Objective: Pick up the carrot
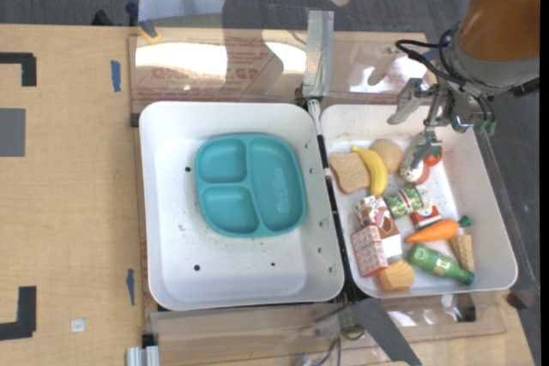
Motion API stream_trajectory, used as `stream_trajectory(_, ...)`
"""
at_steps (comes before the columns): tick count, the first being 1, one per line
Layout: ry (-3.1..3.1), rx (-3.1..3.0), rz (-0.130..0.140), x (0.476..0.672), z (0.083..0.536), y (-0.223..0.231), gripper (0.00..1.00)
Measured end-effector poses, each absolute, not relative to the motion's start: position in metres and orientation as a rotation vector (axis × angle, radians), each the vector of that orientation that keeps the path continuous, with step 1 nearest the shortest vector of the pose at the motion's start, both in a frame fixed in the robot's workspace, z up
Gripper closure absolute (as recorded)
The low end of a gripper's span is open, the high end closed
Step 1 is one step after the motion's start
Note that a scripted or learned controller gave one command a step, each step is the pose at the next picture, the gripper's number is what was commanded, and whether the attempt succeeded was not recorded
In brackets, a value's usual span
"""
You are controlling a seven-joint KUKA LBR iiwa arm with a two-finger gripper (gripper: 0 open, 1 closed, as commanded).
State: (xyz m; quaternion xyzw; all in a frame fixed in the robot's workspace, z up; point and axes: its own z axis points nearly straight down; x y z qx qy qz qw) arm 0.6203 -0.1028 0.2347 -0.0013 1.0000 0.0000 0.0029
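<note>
Cheese wedge (395, 276) and green bottle (439, 264): front of right bin (502, 227). Carrot (436, 231): just behind them, touching the bottle. End effector (426, 141): fingers apart, over a red-white item (418, 171). Risk: neighbours crowd the carrot; a descent may seize the wrong piece.

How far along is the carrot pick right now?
Done: nothing yet; the carrot lies in the right bin, among the other toy food beside the green bottle. In hand: the tool is low over the same bin's far end, near the banana, with nothing seen between its fingers. Left: move toward the carrot at the near side, grasp it and lift.
</note>
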Motion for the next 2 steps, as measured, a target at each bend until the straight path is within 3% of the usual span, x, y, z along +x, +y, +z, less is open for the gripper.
stream_trajectory(1, 3.131, -0.189, 0.002, 0.668, 0.184, -0.084, 0.0)
stream_trajectory(2, 3.117, -0.299, -0.005, 0.599, 0.104, -0.107, 0.0)
